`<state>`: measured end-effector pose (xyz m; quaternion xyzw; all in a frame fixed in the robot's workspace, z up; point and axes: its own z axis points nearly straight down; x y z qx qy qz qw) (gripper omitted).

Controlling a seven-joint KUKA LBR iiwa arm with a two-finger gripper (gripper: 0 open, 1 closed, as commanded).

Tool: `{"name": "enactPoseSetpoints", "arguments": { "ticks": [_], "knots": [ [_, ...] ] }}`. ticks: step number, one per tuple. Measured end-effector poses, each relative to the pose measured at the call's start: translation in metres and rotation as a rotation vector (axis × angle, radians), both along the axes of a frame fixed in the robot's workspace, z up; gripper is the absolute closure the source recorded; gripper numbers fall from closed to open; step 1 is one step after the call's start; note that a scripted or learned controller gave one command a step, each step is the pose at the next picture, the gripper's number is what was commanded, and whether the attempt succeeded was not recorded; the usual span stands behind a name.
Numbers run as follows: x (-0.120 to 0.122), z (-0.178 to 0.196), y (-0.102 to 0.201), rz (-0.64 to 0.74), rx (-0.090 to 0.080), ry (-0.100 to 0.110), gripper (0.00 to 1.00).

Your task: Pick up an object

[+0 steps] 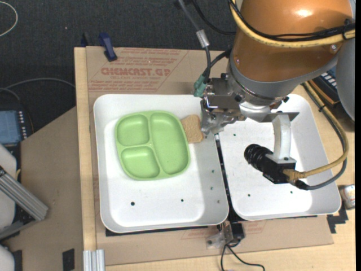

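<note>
The arm [293,33] leans in over the bench, and its pincer [211,127] hangs low over the seam where the two white bins meet. It is tucked under the wrist, so I can't tell whether it is released or clenched, and I see nothing in its grasp.

Just to the pincer's left, very close to it, lies a small tan slab [193,129], flat on the floor of the left bin [158,208]. The slab touches the rim of a green plate [151,145] with three sections, which sits further left of the pincer.

The right bin [265,202] spreads out on the pincer's other side. A black cylinder on a white bracket [266,162] hangs over it.
</note>
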<state>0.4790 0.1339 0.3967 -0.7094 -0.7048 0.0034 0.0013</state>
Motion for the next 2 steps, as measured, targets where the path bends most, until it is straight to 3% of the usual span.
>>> {"name": "enactPoseSetpoints", "arguments": {
  "ticks": [2],
  "knots": [
    [0.001, 0.023, 0.005, 0.005, 0.004, -0.011, 1.00]
  ]
}}
